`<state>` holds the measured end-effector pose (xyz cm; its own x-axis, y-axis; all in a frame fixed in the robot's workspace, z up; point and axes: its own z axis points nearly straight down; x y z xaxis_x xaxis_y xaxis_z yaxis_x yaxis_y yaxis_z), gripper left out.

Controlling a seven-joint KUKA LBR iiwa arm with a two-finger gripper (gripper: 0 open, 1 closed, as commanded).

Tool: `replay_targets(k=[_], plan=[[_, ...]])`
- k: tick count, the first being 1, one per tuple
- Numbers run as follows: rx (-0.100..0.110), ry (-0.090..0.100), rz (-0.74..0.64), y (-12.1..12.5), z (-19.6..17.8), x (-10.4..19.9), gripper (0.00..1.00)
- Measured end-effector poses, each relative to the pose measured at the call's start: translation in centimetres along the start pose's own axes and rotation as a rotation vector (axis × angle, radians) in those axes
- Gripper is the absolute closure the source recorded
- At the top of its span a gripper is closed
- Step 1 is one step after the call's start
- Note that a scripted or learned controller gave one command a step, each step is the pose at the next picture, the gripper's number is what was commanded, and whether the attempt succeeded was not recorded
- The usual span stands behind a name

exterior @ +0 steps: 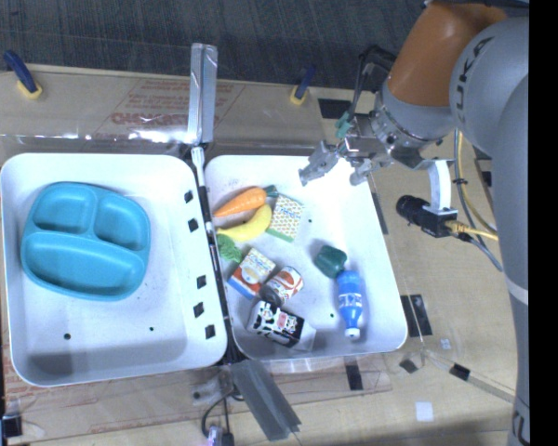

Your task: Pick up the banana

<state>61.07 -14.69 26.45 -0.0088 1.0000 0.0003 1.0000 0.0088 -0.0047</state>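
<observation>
Two bins, and your target sits in the right bin (383,249): the banana (248,224) lies near that bin's upper left, close to the divider wall, roughly mid-frame. It's wedged in a cluster. The carrot (238,203) lies touching it along its upper side, a green item (229,245) sits just below left, and a patterned packet (286,216) is just beside its right end. My read is that everything was dumped in loose, hence the pile-up against the wall.

The gripper (336,163) hangs over the bin's upper rim, upper right of the banana and apart from it, holding nothing. Its fingers look spread apart, which fits a pre-grasp pose, though they're small in frame, so treat that as likely rather than certain.

You're at the approach stage, with nothing picked yet. Next move needs a shift left and down in frame, then a descent.

Risks, as I judge them: the carrot lies parallel and touching, so a wide grasp could take both or nudge the banana away. The divider wall leaves little clearance on the left. Closing across the banana's short axis near its free right end looks safest.

The left bin (167,323) holds a blue tray (86,240), irrelevant here. A bottle (351,302) and cartons (270,291) in the lower right bin are well clear of your path.
</observation>
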Motion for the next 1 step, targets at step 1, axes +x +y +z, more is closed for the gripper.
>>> replay_targets(k=[1], plan=[[-0.013, -0.002, -0.14, -0.91, 16.66, 5.41, 0.0]])
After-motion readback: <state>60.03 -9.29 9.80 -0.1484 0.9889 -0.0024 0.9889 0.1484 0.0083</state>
